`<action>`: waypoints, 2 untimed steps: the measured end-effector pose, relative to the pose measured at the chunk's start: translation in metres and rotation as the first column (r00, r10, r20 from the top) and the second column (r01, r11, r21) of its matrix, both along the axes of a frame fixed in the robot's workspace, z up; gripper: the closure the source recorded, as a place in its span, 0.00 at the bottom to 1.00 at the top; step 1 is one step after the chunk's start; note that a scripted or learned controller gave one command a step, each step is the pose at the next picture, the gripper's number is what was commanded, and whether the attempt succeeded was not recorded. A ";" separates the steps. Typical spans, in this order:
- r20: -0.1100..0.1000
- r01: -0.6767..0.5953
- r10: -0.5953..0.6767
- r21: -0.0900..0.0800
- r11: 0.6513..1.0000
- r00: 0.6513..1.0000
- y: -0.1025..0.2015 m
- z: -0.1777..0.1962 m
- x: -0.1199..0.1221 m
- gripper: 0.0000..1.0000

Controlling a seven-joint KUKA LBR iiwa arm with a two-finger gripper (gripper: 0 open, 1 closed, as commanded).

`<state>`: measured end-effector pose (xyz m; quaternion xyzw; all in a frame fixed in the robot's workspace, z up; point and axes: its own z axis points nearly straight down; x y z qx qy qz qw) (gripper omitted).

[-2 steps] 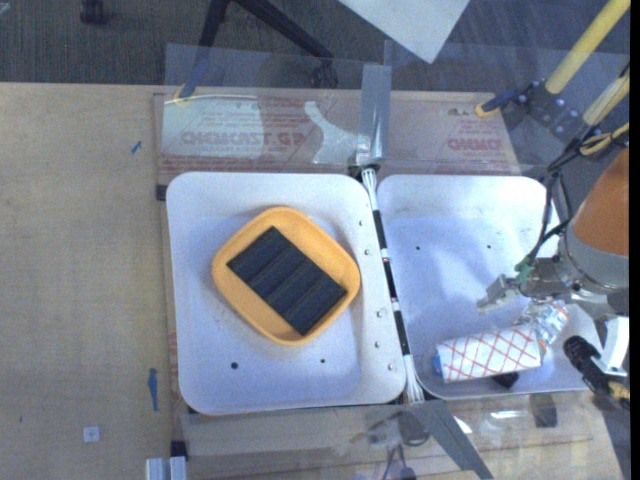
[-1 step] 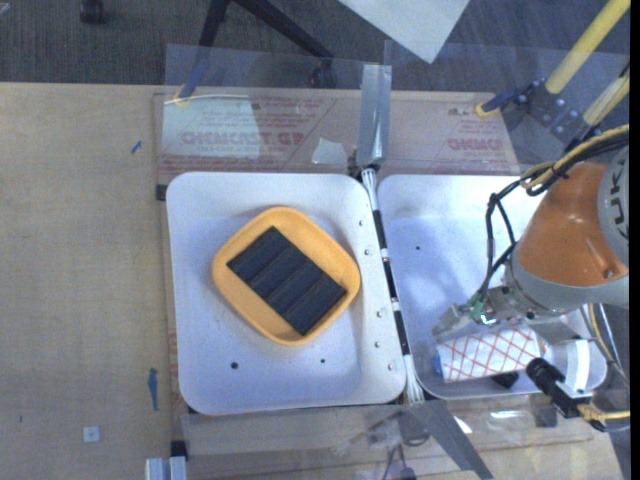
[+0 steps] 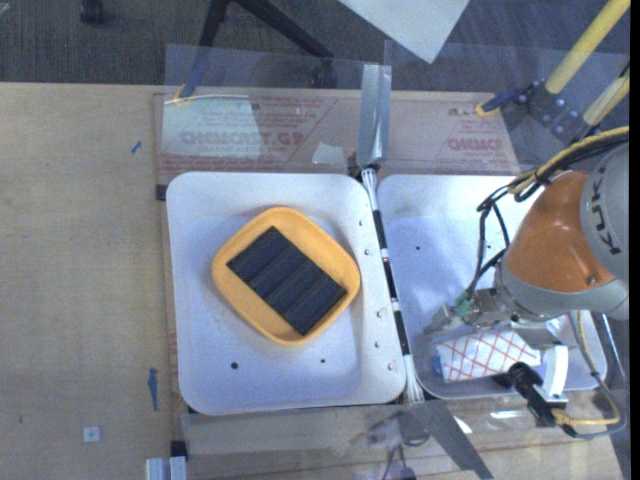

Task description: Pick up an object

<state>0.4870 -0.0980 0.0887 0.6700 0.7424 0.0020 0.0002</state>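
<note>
A yellow, rounded-square object (image 3: 286, 273) with a black ridged centre lies in the middle of the left white bin (image 3: 200, 368). A red-and-white checked object (image 3: 480, 358) lies on its side at the front of the right white bin (image 3: 430, 228). My gripper (image 3: 466, 318) hangs low over the right bin, just above the checked object's upper edge. The grey wrist and orange band (image 3: 555, 243) cover part of that object and the bin's right side.
A raised seam (image 3: 385, 278) separates the two bins. Clear plastic panels (image 3: 260, 133) and a metal post (image 3: 373, 113) stand behind them. Black cables (image 3: 490, 228) loop off the arm over the right bin. Bare wooden bench (image 3: 75, 268) lies to the left.
</note>
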 end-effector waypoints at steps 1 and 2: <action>0.000 -0.300 0.300 -0.004 0.954 0.954 0.010 0.096 0.036 0.00; -0.003 -0.158 0.158 -0.003 0.987 0.987 -0.004 0.036 -0.008 0.00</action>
